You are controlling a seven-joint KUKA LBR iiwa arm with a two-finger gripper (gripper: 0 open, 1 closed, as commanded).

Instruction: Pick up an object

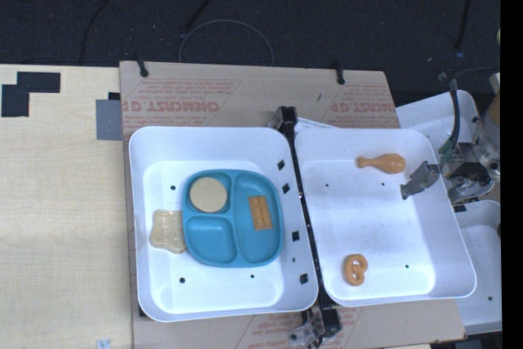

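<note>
Gripper (418, 180): grey, at the right bin's right wall, just below the chicken drumstick; whether it is released or clenched I cannot tell, and nothing shows between it.
Left bin (155, 147): white, shallow, holds the tray and one loose piece.
Pale toast-like piece (167, 230): on the bin floor, touching the tray's left edge.
Blue tray (231, 217): three compartments, centre of the left bin.
Round tan biscuit (207, 194): in the tray's upper-left compartment.
Orange cracker (260, 213): in the tray's right compartment.
Right bin (384, 290): white, beside the left one.
Pretzel (355, 269): low on the floor, well apart from the gripper.
Chicken drumstick (382, 163): near the upper right, lying flat.
</note>
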